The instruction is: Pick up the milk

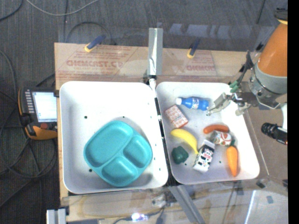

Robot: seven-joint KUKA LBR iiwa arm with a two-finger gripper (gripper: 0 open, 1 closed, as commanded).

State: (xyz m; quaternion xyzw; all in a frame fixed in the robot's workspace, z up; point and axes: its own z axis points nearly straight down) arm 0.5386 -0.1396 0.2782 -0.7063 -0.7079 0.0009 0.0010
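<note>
— While I've got the feed up, where's the gripper point(219, 102)?

— I see it over the right bin point(252, 169), near the back right corner, coming in from the right under the orange band. Its fingers point(216, 107) are spread, with nothing between them. They point left, toward the bottle point(193, 103).

— And the milk point(203, 157)?

— It's the small carton with black-and-white cow patches, lying in the front half of the right bin, a bit right of centre. It's tilted, its top toward the back. The gripper is well apart from it.

— What's crowding it?

— I count a few things. A banana point(184, 139) lies just to its left, and a dark green piece point(179, 155) sits below the banana, near the carton's left side. A carrot point(232, 160) stands just to its right, near the bin's wall. Right behind it there's a small can point(222, 137), and a sausage point(216, 129) behind that. I can't tell whether the can touches the carton.

— Anything else in that bin?

— A pinkish box point(176, 116) toward the left wall, and the blue-and-white bottle on its side at the back, closest to the fingers.

— Left bin point(74, 101)?

— I see a teal divided plate point(118, 153) in its front half.
</note>
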